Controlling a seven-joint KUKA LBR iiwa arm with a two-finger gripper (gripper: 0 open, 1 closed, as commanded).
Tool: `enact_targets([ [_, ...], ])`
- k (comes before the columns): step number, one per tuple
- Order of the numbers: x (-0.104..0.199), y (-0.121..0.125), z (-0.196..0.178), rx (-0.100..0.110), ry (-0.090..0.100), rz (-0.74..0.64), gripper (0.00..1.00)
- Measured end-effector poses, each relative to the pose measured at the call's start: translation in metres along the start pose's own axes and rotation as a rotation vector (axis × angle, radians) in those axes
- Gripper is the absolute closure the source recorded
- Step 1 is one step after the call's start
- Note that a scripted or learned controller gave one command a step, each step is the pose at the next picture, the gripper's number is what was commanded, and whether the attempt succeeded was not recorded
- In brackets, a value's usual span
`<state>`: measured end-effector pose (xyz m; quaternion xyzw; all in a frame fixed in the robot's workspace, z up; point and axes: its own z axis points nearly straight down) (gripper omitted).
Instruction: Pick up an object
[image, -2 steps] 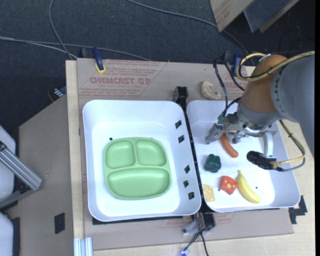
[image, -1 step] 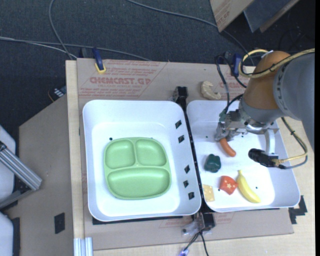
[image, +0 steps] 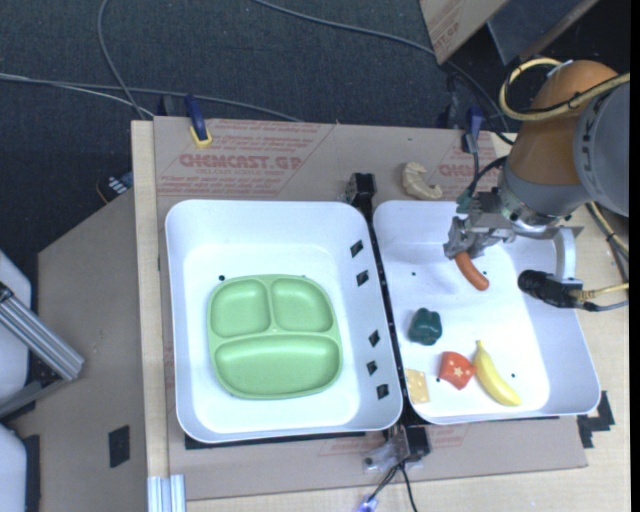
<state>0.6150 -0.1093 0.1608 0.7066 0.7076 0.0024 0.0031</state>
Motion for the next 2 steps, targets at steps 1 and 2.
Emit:
enact_targets([
  [1, 0.0, 0.002, -0.052, 0.001, 0.0, 0.0, 1.0],
  [2, 0.049, 0.013, -0.065, 0.005, 0.002, -0.004, 1.0],
])
